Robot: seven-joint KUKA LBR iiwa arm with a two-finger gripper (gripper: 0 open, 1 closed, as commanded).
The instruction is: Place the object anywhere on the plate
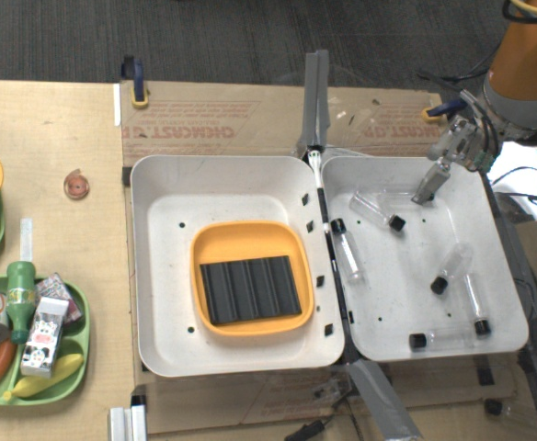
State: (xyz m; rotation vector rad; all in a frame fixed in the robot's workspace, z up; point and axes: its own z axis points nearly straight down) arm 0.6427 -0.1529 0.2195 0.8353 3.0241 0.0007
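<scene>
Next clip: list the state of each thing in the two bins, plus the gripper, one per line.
orange plate: in the left bin, holding a dark ribbed slab, no tube on it
clear tubes with black caps: lying scattered in the right bin, none on the plate
gripper: at the right bin's far edge, above the tubes

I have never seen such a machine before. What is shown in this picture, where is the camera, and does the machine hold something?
One camera looks down at a slant on a bench with two shallow white bins. The left bin holds an orange plate with a dark ridged block on it. The right bin holds several clear plastic tubes with black caps. The grey and orange robot arm reaches in from the right; its gripper hangs over the right bin's far side. I cannot tell whether it holds anything. At the left stands a green tray of toy food.
</scene>
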